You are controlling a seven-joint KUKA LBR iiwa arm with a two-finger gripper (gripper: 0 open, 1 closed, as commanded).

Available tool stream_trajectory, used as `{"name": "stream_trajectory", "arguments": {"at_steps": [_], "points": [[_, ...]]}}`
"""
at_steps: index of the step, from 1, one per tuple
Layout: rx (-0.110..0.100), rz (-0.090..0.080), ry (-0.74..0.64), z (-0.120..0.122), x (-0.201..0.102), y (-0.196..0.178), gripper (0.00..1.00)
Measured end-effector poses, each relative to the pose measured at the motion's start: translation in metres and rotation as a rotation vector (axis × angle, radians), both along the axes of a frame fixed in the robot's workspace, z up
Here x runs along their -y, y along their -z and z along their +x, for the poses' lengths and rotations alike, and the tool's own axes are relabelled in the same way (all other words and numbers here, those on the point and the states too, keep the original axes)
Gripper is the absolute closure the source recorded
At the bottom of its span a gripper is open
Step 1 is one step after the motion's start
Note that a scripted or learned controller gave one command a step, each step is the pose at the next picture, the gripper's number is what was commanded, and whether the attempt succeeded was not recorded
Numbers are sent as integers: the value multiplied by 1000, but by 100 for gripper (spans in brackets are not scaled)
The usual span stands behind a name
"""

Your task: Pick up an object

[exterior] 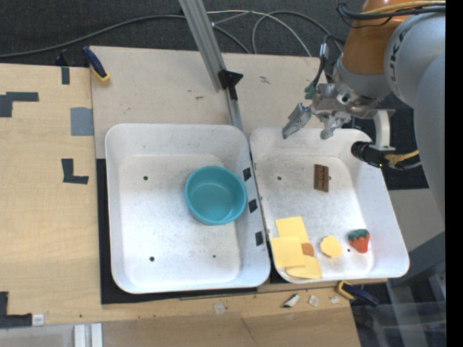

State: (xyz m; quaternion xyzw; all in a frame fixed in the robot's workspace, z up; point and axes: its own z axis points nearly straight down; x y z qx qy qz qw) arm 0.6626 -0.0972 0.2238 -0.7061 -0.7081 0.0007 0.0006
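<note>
My gripper (pixel 312 126) hangs open above the back rim of the right bin (pixel 376 194), with nothing between its fingers. Below and in front of it a small brown block (pixel 321 178) lies in the middle of that bin. At the bin's front lie yellow flat pieces (pixel 293 248), a small round yellow piece (pixel 331 247) and a red strawberry-like toy (pixel 359 241). A teal bowl (pixel 215 194) sits upright in the left bin (pixel 137 194).
A slanted metal post (pixel 210 49) rises behind the bins, with cables across the dark back area. A blue-and-yellow clamp (pixel 95 63) lies at the bench's far left; another sits at the front edge (pixel 353 291). The arm's grey body fills the right side.
</note>
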Motion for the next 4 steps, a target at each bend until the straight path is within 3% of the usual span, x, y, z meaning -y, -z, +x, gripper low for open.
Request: {"name": "stream_trajectory", "arguments": {"at_steps": [1, 3, 4], "points": [[0, 0, 0, 0, 0, 0, 0], [-7, 0, 0, -6, 1, 112, 0], [-2, -1, 0, -7, 0, 137, 0]]}}
